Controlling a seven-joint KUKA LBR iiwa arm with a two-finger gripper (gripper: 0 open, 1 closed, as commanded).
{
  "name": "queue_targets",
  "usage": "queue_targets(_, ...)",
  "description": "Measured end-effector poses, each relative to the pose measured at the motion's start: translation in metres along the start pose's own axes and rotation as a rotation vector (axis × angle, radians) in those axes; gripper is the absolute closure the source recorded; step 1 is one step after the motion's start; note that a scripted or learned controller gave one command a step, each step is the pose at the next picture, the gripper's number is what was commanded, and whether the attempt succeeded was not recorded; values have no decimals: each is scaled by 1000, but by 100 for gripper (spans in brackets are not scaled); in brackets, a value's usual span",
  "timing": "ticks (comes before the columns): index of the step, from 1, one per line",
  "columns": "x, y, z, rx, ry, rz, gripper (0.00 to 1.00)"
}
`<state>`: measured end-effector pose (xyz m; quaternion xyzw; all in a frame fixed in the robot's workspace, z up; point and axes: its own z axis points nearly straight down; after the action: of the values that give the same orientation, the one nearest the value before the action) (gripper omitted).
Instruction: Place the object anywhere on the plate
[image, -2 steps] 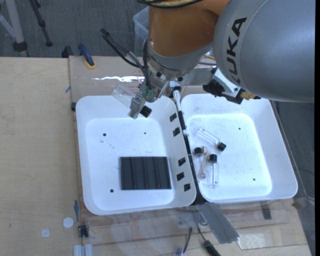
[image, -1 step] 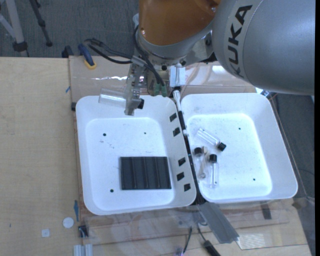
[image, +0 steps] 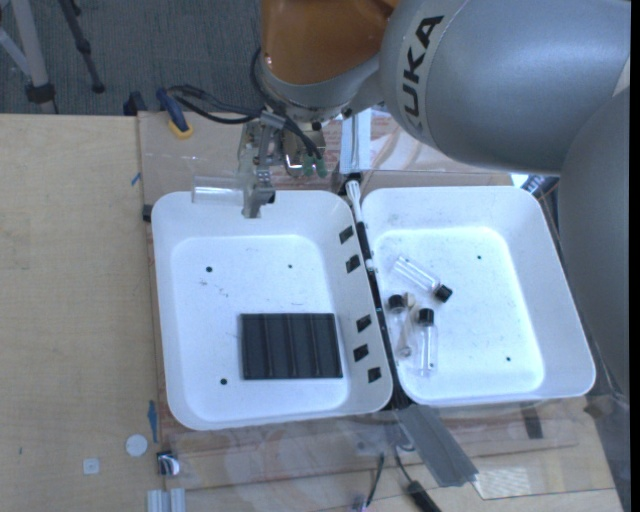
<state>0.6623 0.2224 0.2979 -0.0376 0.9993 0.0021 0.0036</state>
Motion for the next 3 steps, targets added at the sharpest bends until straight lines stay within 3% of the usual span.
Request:
queue_targets(1, -5, 2, 26, 2, 6, -66, 100)
queue_targets(2, -4, 3, 30, -1, 6, -555, 100)
queue_targets(3, -5, 2, -3, -1, -2, -559, 100)
